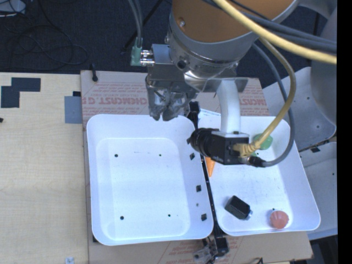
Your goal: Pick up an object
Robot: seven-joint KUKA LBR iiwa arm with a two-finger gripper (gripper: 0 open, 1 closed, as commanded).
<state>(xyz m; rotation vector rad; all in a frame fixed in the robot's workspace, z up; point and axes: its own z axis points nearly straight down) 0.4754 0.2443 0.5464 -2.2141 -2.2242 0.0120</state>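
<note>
The tool (pixel 169 108) hangs over the far rim of the left bin (pixel 99 147), near that bin's far right corner, and carries nothing that can be seen. Its dark fingers blur together against the cardboard under the bins, so whether they stand apart or together cannot be told.

The likely things to pick lie in the right bin (pixel 302 191). A black block (pixel 238 207) sits toward the near edge, and a pink ball (pixel 279 219) lies just beside it, closer to the near right corner. A green piece (pixel 264 142) and an orange piece (pixel 209 165) show partly from behind a black fitting (pixel 220 146) and yellow cable (pixel 278 122) hanging over the far half of that bin; what these two pieces are cannot be made out.

All of them are well apart from the tool, across the divide between the bins and toward the counter's near right side.

The main risk is a grasp on nothing: a descent from here would meet only rim or bare floor of the left bin. Striking the rim could shift the bin. Crossing to the right, the hanging fitting and cable may drag over the half-hidden pieces or snag. The ball will probably roll away if a finger nudges it, and the block lies askew, so a poorly aligned closing could squeeze it out sideways.
</note>
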